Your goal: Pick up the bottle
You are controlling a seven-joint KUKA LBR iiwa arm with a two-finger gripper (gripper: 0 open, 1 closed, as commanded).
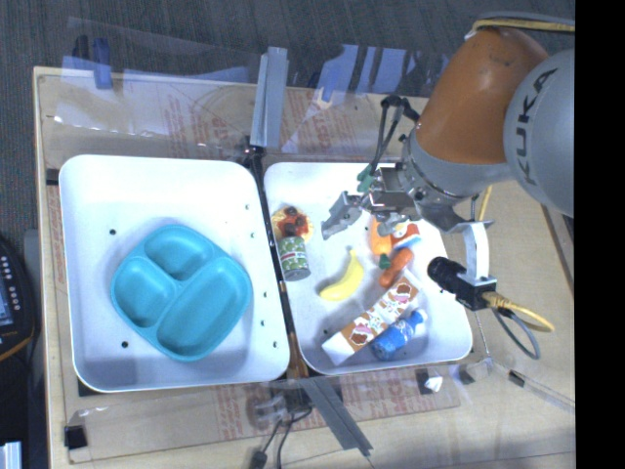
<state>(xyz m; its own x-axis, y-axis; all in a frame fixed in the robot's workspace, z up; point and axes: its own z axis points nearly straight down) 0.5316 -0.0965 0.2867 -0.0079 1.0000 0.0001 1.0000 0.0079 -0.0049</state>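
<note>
I see the arm (488,96) reaching in from the right, its orange band over the upper right corner of the right bin (303,189). The gripper (363,211) hangs over the upper middle of that bin; one grey finger (337,218) points down and left, and a second sits near the orange items beside it. I cannot tell whether the fingers are apart or together, and I see nothing between them.

The bottle (292,257), small with a green label, lies near the left wall of the right bin, just below a dark round item with red and orange on it (290,223). It sits left of the gripper, apart from it.

A banana (342,279) lies just right of the bottle. Orange pieces (394,252) are grouped under the wrist. A long printed box (376,319) lies slantwise toward the lower edge, with a blue wrapper (400,337) touching it.

The left bin (88,193) holds a blue divided plate (182,291). Both bins rest on the counter (146,115).
</note>
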